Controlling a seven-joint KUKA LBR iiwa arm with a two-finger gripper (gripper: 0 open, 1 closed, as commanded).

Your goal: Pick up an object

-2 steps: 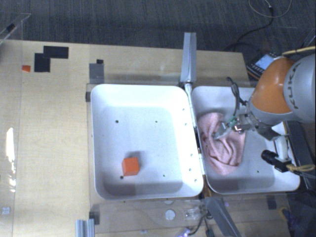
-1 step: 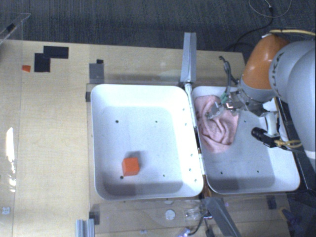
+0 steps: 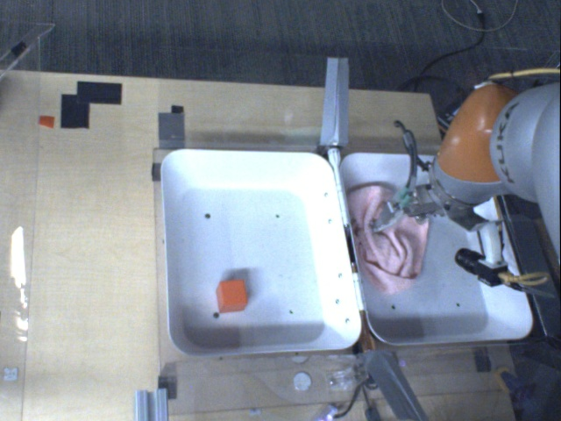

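Rightward, hand (image 3: 392, 215) pinches pink cloth (image 3: 390, 239) in one bin (image 3: 456, 314); other bin (image 3: 263, 169) holds orange block (image 3: 232, 296).

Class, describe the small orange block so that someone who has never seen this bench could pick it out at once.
Start at the two white bins side by side and take the left bin, the one away from the arm. The small orange block sits on its floor near the front left corner. It is a hard-edged cube lying alone, unlike the soft, crumpled pink cloth in the right bin.

Bright, even overhead light, glare on the bench (image 3: 17, 261), soft shadows inside the bins, slightly blurred.
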